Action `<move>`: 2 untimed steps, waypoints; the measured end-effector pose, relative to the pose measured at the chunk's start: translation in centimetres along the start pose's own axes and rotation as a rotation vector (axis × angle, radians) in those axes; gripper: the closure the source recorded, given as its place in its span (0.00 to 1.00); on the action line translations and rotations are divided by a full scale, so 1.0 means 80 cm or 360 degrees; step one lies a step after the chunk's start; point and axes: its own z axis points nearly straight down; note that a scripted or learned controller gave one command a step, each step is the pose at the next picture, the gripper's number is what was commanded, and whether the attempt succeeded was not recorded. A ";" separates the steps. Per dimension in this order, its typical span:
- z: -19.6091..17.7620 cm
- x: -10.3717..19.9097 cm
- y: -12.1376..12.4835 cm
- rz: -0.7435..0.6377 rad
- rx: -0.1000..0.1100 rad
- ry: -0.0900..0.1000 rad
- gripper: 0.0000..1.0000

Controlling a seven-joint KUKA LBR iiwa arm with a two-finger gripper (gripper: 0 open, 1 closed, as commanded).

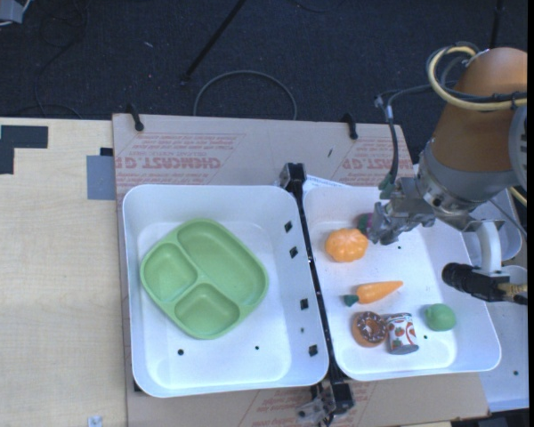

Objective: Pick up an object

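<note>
Orange fruit (346, 245) lies just left of the gripper (380, 229).

Dark carpet floor (249, 43) with loose cables (245, 83) lies beyond a pale wooden bench (44, 283).

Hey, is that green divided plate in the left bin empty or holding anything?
Empty: all three compartments of the green plate show bare green.

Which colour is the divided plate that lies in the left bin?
The divided plate is light green, shown clearly in the camera view.
</note>
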 end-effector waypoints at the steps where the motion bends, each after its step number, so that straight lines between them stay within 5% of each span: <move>1: 0.015 0.062 0.027 -0.0001 -0.0002 -0.0002 1.00; 2: 0.041 0.129 0.036 -0.0001 0.0003 -0.0001 1.00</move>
